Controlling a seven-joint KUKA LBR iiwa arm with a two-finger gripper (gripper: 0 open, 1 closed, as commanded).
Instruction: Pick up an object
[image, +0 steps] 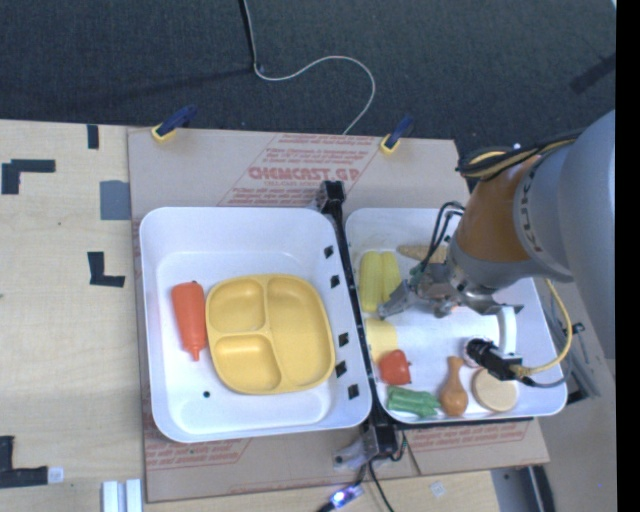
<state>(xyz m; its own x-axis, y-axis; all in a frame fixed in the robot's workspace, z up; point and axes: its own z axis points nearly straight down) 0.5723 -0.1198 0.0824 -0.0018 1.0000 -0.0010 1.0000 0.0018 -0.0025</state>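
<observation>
The arm (520, 215) reaches in from the right and hangs low over the right bin (535, 400), where most of the pickable things sit. The left bin (160, 240) carries a yellow divided plate (268, 333) with an orange carrot (188, 317) just beside it. The jaws (425, 295) sit near the yellow corn (378, 280), likely the target; whether they are apart or together I cannot tell. A red piece (395, 368), green pod (413, 403) and drumstick (455, 388) crowd the bin's front edge.
</observation>
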